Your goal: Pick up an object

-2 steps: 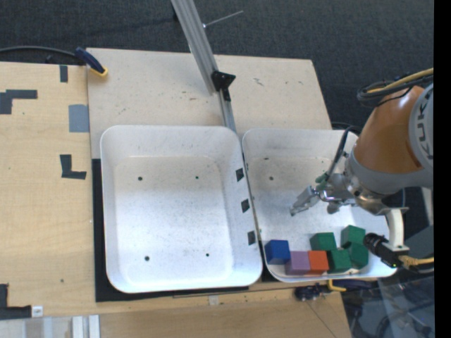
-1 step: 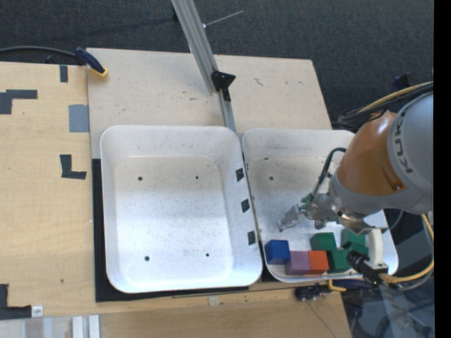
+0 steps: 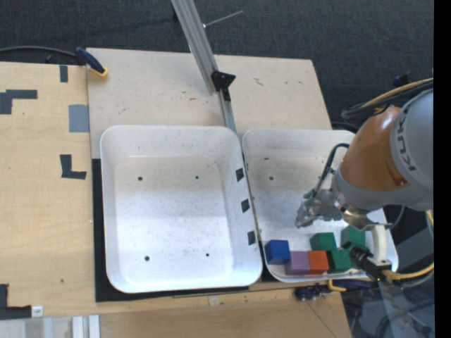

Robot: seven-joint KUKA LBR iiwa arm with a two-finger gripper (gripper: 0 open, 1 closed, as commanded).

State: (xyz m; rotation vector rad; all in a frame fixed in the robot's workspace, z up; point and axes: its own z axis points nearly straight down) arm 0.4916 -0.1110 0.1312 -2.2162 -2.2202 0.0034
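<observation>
My gripper [image 3: 307, 213] hangs low over the middle of the right bin [image 3: 282, 160], reaching in from the right under the orange band of the arm. Nothing shows between its fingers. Along that bin's front edge lie several blocks: a blue block [image 3: 277, 251], a purple block [image 3: 299, 262], an orange block [image 3: 318, 260], and green blocks [image 3: 324, 242] beside and behind them. The gripper stands above and a little behind these blocks, apart from them.
The left bin [image 3: 113, 189] sits beside the right one, sharing a raised rim. A metal pole [image 3: 197, 37] slants down from the top to the bins' junction. Cables run along the right side by the arm.
</observation>
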